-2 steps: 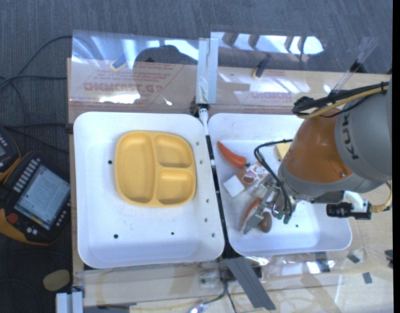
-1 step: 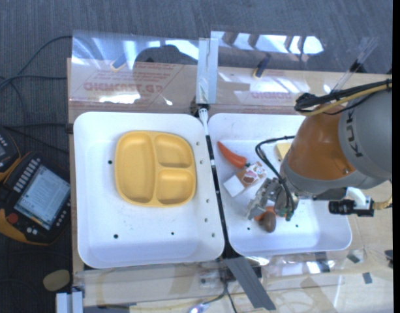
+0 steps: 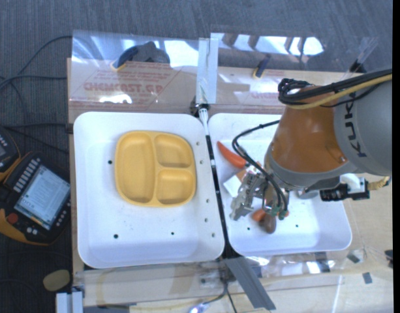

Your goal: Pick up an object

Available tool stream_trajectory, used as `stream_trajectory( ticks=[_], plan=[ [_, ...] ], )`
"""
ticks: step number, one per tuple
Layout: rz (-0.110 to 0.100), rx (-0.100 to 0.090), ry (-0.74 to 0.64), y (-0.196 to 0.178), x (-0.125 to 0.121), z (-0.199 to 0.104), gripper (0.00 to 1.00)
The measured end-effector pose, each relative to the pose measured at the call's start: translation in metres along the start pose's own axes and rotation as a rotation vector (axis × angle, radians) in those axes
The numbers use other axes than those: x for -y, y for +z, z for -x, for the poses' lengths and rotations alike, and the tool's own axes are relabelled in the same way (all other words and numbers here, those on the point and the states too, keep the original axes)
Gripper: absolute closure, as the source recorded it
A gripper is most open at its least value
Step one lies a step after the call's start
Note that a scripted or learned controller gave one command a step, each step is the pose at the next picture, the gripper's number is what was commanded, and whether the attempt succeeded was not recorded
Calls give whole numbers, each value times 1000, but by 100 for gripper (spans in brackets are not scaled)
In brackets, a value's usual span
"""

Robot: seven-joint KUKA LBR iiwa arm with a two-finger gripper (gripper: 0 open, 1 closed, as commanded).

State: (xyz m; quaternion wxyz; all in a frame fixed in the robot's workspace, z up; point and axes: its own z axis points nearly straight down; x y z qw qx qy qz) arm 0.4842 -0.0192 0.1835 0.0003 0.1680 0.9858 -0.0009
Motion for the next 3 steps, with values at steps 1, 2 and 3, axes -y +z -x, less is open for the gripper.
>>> stream_trajectory(
  ticks=[1,2,3],
  plan=[
    [0,2,223,-100,25,10,100],
    [-3,-1,380,-36,19,6,100],
    [1,1,45,-71,-40,20,100]
  ],
)
